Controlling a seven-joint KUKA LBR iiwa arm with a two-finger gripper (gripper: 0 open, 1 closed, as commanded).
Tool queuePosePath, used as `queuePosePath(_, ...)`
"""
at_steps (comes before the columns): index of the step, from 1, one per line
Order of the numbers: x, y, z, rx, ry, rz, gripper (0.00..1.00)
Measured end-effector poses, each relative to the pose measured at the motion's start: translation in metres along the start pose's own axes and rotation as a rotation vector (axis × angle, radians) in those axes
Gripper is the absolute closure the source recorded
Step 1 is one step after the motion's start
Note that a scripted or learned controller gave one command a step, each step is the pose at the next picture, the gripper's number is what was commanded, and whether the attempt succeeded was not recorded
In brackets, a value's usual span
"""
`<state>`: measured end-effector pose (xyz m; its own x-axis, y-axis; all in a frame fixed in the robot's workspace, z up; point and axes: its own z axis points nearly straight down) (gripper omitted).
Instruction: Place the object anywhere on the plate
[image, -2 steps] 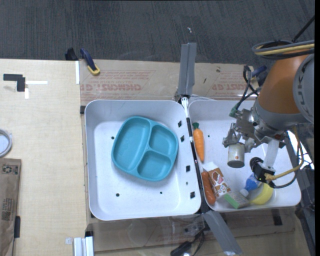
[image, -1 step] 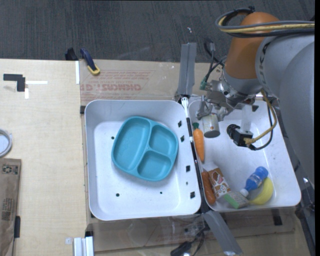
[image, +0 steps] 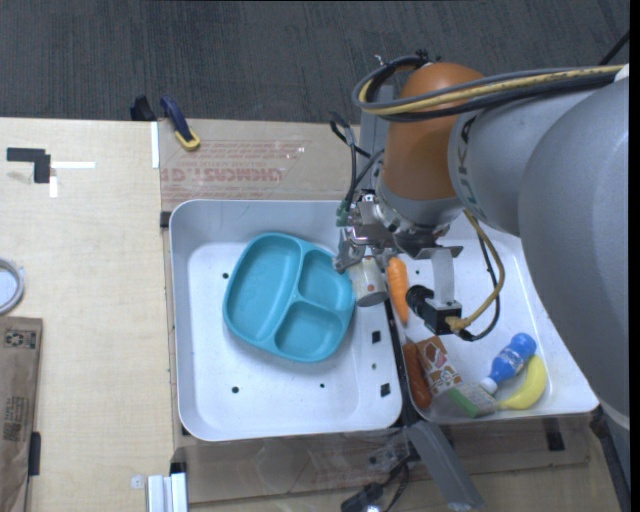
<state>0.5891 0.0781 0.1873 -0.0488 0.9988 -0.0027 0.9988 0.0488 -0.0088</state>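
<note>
Left bin (image: 200, 330): shallow, white, holds a blue plate (image: 288, 296) with three compartments, one long on the left and two smaller on the right. Plate lies flat toward the bin's upper right, its right edge near the divide between bins

Right bin (image: 560, 395): largely covered by the arm (image: 520, 150). Visible contents: carrot (image: 398, 288), orange, upright along the divide; a brown-and-red packet (image: 432, 368) below it; a blue bottle (image: 508, 360) with white cap lying aslant; a banana (image: 530, 388) at the lower right, touching the bottle; a small greenish item beside the packet, too unclear to name

Gripper (image: 368, 275): hangs over the divide between bins, just right of the plate's edge, carrot just beside it on the right. A pale grey part sits at its lower end by the plate's rim. Whether it is open, closed or gripping the carrot cannot be told from this view

Carrot position: not on the plate; it stands apart from the plate's right rim, on the right-bin side

Bench (image: 80, 290): pale wood, left of the bins; a blue-and-yellow clamp (image: 180, 125) at the top edge
</note>
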Motion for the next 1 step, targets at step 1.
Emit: queuePosePath(1, -0.0003, 0.0001, -0.0001, 0.000, 0.000, 0.000, 0.00)
